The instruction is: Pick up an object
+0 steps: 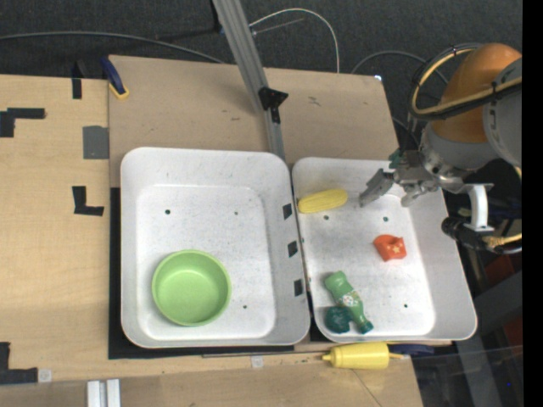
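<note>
yellow bottle (360, 356) on surface (212, 117) just below right bin (450, 299) | green bottle (348, 302) in bin's near-left corner | red block (390, 248) mid-bin | yellow piece (322, 201) at far-left | gripper (394, 189) over far edge, fingers spread, grasping nothing

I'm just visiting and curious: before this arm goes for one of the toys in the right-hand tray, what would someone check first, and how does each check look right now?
1. Gripper empty and open: ok, fingers spread, nothing between them.
2. Gripper over the right bin: ok, at its upper edge.
3. Nearest target free: ok, yellow piece lies alone to the gripper's left.
4. Orange block unobstructed: ok, bare floor around it.
5. Green bottle easy to grasp: not ok, close to the bin's lower wall.
6. Gripper height above the floor: cannot tell.
</note>
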Motion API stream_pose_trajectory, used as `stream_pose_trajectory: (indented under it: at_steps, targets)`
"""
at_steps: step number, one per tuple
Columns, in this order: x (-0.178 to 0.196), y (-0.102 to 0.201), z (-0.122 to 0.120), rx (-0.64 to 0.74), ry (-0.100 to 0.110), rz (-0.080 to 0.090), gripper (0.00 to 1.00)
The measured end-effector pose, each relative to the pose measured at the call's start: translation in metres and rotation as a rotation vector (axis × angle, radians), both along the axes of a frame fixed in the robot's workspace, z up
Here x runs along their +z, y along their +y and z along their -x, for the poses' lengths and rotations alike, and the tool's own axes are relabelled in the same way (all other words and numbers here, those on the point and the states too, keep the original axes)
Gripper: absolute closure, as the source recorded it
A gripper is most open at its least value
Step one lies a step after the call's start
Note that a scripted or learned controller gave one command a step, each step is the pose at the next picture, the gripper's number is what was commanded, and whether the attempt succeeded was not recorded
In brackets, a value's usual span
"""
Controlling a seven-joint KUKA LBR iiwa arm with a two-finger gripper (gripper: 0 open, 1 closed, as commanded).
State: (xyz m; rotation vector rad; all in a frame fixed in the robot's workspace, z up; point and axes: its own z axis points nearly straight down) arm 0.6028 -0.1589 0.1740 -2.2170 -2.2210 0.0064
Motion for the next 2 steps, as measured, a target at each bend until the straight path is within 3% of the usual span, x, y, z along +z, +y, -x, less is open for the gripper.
stream_pose_trajectory:
  at_steps: [2]
  targets:
    - [-0.087, 0.012, 0.0, 0.001, -0.003, 0.001, 0.0]
